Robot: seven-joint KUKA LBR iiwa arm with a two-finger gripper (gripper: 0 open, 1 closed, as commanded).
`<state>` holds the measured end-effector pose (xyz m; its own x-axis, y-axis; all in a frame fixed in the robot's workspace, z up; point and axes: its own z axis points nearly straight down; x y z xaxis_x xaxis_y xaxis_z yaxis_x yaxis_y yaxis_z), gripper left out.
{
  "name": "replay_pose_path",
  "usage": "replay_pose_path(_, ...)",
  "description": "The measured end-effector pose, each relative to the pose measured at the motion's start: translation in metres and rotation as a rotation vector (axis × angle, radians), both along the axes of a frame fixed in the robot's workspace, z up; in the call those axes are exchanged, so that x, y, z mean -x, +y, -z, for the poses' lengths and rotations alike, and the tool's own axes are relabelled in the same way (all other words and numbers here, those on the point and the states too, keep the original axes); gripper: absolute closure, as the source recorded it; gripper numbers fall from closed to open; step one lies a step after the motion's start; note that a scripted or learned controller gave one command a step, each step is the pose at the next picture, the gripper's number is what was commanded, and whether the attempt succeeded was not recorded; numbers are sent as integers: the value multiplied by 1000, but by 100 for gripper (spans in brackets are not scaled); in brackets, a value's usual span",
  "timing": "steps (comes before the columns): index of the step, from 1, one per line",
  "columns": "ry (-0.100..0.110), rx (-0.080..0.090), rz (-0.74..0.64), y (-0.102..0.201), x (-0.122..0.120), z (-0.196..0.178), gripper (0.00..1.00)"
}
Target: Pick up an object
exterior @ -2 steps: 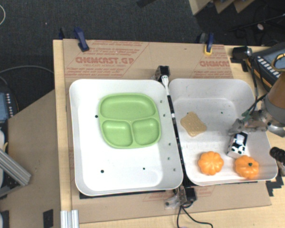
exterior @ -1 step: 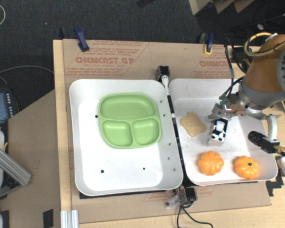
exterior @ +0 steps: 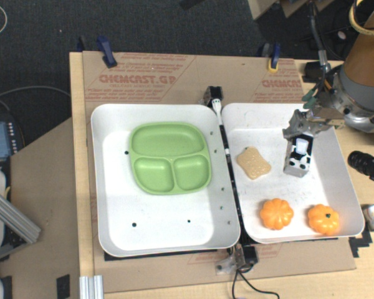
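My gripper [exterior: 301, 139] is over the upper middle of the right bin [exterior: 346, 167], reaching in from the right. Directly beneath it, touching its lower end, is a small black-and-white patterned object [exterior: 299, 157], standing upright with its grey lower end close to the bin floor. I cannot tell whether the object is gripped or only stands under the gripper. To its left lies a tan, flat, biscuit-like piece [exterior: 254, 162]. Two small orange pumpkins [exterior: 277, 213] [exterior: 323, 219] sit near the bin's front edge.
The left bin [exterior: 106, 185] holds a green divided plate [exterior: 170, 157] with three compartments. A black strip [exterior: 227, 167] runs between the two bins. Bare floor lies in the right bin's far corner and along its right side. Clamps hold the board at the back.
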<state>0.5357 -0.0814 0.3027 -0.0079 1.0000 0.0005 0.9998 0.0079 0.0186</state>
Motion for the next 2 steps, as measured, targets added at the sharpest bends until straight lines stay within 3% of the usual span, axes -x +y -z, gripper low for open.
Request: replay_pose_path(2,22,-1,3,100,27,-6,100)
